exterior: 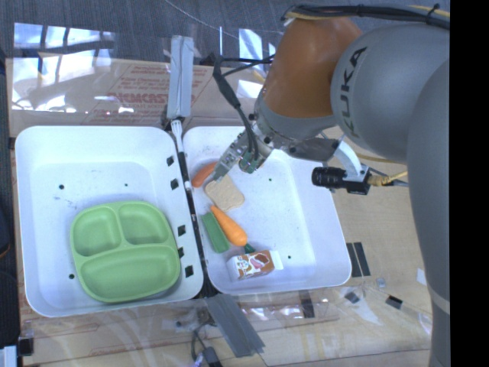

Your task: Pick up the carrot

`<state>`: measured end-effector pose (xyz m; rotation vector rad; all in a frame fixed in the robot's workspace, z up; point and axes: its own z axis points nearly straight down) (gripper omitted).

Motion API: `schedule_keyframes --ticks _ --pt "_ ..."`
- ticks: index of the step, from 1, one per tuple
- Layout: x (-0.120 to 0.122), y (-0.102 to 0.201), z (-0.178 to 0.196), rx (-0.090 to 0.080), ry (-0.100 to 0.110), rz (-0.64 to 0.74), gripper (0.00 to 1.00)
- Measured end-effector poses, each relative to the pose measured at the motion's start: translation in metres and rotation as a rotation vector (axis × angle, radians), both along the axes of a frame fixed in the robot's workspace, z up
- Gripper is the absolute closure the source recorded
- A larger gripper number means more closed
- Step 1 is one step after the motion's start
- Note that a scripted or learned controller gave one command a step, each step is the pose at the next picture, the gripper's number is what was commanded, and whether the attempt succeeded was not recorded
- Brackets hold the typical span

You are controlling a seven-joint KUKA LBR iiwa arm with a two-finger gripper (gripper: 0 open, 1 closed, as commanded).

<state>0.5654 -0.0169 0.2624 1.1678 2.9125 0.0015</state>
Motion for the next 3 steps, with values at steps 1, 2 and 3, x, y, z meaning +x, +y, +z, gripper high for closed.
schedule_keyframes --ticks 1,2,3 --pt "-0.046 0.045 0.009 0.001 0.006 -0.099 1.0" --pt "-0.017 0.047 -0.003 -0.001 0.002 0.215 1.0" --pt "0.002 0.014 -0.024 -0.001 0.003 0.237 1.0"
